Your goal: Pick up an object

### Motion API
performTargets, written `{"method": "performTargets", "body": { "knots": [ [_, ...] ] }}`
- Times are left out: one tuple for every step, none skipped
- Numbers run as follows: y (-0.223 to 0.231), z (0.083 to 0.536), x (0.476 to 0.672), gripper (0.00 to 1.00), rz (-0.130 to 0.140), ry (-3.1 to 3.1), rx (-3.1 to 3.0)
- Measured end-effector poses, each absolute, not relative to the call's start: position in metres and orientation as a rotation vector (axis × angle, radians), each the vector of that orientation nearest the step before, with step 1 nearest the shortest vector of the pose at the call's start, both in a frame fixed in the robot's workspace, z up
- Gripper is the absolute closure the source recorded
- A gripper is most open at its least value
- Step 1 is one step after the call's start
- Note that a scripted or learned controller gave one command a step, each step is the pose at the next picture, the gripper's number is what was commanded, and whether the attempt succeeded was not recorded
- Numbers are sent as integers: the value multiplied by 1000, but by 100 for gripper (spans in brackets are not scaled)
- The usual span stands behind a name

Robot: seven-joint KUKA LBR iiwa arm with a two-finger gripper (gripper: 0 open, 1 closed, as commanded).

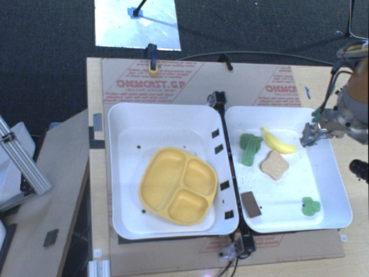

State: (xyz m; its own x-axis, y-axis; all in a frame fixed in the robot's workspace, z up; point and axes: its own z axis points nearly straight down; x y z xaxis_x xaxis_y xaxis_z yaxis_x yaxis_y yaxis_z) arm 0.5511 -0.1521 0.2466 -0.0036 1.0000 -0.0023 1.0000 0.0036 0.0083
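Counter: holds two white bins side by side, under a printed sheet.

Left bin: contains one yellow divided tray with three compartments, lying flat near the middle.

Right bin: holds all my candidate objects.

My arm: enters from the right, above the right bin's far right corner.

My end effector: hangs over the right bin's upper right area, just beside the banana's right tip. Whether it is released or clenched I cannot tell; nothing shows as grasped.

Banana: yellow, lying slantwise, nearest to me, so my likely target.

Green block: just left of the banana.

Bread slice: tan, just below the banana.

Brown piece: flat, at the bin's lower left, against the divider.

Green clover shape: small, lower right, well apart from the rest.

Risks, by my judgement: the banana is curved and smooth, so an off-centre closure near its tip could squirt it sideways. Descending close to the bread slice may pinch two items or nudge both away. The bin wall stands near my approach; a low sweep could strike it.
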Motion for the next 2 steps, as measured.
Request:
{"method": "performTargets", "body": {
  "knots": [
    [-152,297,553,100,6,2222,2212],
    [-106,280,549,100,3,2231,2211]
  ]
}}
